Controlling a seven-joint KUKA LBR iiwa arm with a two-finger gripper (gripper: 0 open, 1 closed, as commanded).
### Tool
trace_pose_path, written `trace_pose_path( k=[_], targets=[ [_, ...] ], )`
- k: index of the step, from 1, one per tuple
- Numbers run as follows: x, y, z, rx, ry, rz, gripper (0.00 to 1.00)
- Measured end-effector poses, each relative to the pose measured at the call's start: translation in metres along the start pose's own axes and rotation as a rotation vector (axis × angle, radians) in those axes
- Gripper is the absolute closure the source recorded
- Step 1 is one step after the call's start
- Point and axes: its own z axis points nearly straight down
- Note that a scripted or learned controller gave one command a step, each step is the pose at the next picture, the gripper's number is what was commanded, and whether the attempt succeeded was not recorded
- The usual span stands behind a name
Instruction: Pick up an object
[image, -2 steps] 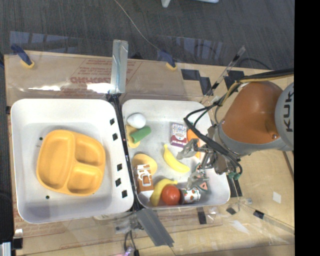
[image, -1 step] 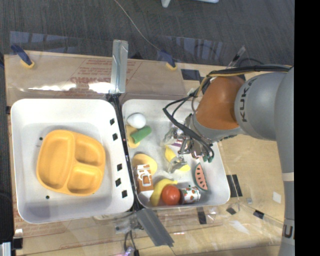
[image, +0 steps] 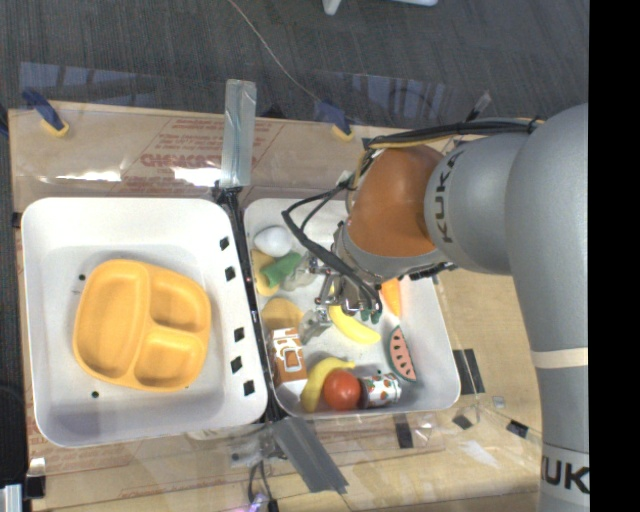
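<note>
Jaws down in right bin (image: 440, 330), state unclear, cannot tell. Banana (image: 352, 328) just below them, tomato (image: 341, 390) further below, watermelon slice (image: 400, 354) beside.

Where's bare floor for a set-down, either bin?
Left bin: bare white strips all round the yellow divided tray, widest along its near and far walls. Right bin: crowded with toy food, with the arm over its middle; little bare floor, mainly by its right wall.
</note>
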Motion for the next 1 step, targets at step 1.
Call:
trace_pose_path(
  k=[1],
  targets=[
    [0.0003,-0.0015,0.0001,0.001,0.000,0.002,0.00]
  ],
)
